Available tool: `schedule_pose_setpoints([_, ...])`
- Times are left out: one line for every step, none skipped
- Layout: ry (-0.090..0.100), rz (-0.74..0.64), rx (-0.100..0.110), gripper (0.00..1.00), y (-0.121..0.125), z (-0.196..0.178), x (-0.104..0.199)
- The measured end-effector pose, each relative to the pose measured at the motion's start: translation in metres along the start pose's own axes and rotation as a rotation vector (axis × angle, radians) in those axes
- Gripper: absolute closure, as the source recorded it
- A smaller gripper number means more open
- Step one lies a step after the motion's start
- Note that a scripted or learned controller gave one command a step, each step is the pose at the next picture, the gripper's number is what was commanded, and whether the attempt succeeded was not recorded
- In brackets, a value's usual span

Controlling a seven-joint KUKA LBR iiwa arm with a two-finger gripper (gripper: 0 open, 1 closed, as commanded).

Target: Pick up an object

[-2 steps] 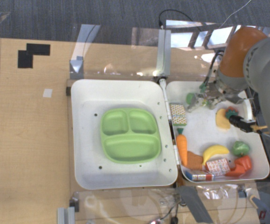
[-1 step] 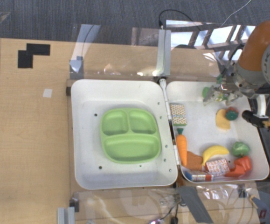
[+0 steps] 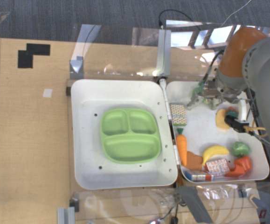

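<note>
- While the gripper (image 3: 204,96) hangs low over the far part of the right bin (image 3: 197,120), its fingers seem to stand a little apart with nothing between them, so I judge it is not holding anything
- Just below the gripper the white floor of this bin is bare; the nearest things are a small patterned packet (image 3: 178,115) at the left wall and a pale yellow piece (image 3: 221,119) to the right
- Near the front of the same bin lie a carrot (image 3: 182,149), a banana (image 3: 215,151), a small printed box (image 3: 217,166), a green round piece (image 3: 240,149) and a red piece (image 3: 241,165), close together and partly touching
- Any of these can serve as the object to pick up; none is lifted yet
- To do this step well, I think the arm should move over one thing that lies apart, like the packet, center the fingers on its narrow side, go down and then close
- In the crowded front corner the fingers may push the neighbours
- Beside it, the left bin (image 3: 83,125) holds a green divided plate (image 3: 130,135), well apart from the gripper
</note>
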State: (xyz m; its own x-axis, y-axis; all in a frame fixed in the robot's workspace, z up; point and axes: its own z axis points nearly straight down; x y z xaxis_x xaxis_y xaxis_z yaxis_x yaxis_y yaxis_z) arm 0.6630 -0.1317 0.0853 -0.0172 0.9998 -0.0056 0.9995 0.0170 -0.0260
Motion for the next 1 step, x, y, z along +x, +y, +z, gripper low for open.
schedule_pose_setpoints([0.005,0.008,-0.029,0.0,0.0048,-0.0567,-0.069])
